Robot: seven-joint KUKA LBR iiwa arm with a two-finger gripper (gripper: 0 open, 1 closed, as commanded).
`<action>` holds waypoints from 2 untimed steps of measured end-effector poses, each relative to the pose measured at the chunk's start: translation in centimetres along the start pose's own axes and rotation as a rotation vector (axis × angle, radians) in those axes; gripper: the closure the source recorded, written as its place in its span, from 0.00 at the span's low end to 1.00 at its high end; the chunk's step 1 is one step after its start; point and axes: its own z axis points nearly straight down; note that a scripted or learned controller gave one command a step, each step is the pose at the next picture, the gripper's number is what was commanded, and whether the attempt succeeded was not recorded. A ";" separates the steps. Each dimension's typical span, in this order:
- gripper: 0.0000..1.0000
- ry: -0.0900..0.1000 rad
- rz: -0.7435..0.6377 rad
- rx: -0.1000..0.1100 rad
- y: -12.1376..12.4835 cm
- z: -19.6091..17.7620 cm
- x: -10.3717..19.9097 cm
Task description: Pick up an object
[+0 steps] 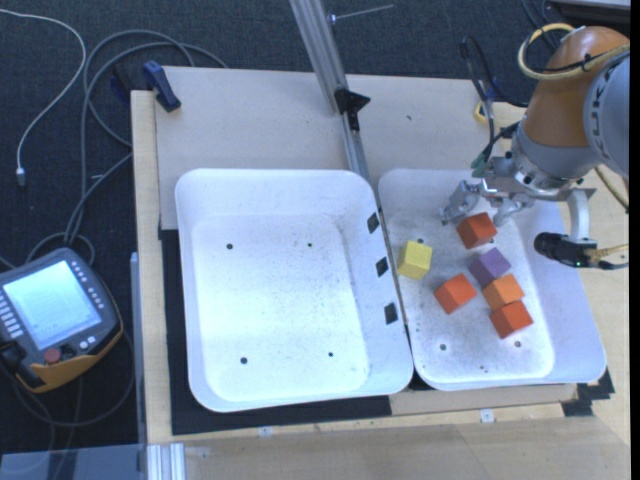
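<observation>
Tool (482,204) fingers spread wide over one of four orange blocks (477,230), beside one yellow (415,259), one purple (490,265).

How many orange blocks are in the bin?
4, all in the right bin. One sits right under the gripper at. One lies beside the yellow block at. Two touch below the purple block at and. The arm could hide more.

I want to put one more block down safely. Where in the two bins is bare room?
The left bin floor is bare from wall to wall. In the right bin, only the near strip is free. Its middle is crowded: yellow block, purple block, orange blocks, and the hand.
</observation>
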 end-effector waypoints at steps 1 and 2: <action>0.00 -0.006 -0.006 -0.025 1.2 2.9 -0.9; 0.00 -0.013 -0.005 -0.041 -0.7 3.6 0.0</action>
